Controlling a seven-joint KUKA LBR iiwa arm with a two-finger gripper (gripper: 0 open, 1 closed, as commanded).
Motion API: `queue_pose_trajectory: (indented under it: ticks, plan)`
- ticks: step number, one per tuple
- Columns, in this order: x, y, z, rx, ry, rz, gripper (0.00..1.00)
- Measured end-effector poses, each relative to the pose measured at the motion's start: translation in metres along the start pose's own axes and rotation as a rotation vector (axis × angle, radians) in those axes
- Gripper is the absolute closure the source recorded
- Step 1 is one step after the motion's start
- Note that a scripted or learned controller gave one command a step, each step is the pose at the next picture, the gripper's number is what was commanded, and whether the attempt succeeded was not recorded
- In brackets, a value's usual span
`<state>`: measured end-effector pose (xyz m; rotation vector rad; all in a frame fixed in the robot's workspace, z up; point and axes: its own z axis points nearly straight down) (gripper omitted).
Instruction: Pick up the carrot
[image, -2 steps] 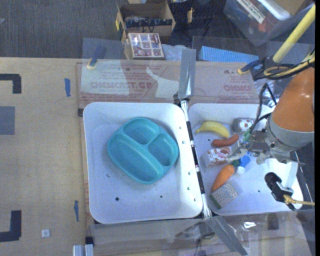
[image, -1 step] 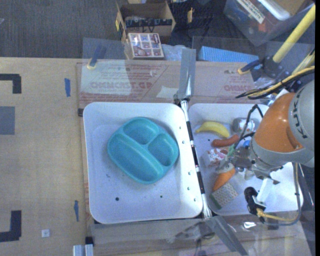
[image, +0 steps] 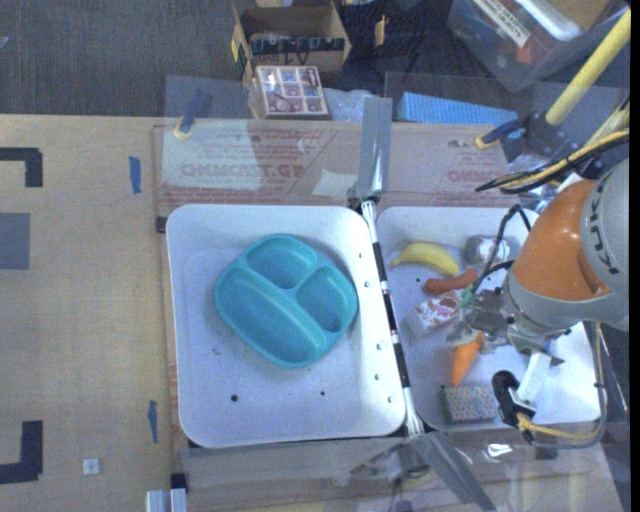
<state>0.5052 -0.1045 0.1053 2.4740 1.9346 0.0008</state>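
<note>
carrot (image: 462, 361): sitting in the right bin (image: 575, 395), roughly its middle, fat end toward 12 o'clock and tip toward 6. Just one of these.

gripper (image: 484, 322): right above the carrot's top end, at about 1 o'clock from the carrot's middle. Honestly can't tell its state, the wrist hides the business end.

risk 1: the carrot lies at a slant, so if the grab lands on the fat end only, I'd guess it pivots or squirts out.

risk 2: clutter. A red-and-white packet (image: 436, 313) sits at 11 o'clock from the carrot and a sponge (image: 470, 402) at 6, both close. Easy to nab the wrong thing or shove stuff around.

count, right bin: 1 carrot, 1 banana (image: 428, 257), 1 packet, 1 sponge, 1 reddish item (image: 447, 283) under the banana.

count, left bin (image: 200, 400): 1 teal divided plate (image: 287, 298).

bins: 2.
</note>
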Motion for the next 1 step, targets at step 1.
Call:
queue_pose_trajectory:
  ticks: [1]
  plan:
    - [0.0526, 0.0750, -0.0794, 0.001, 0.000, -0.176, 1.00]
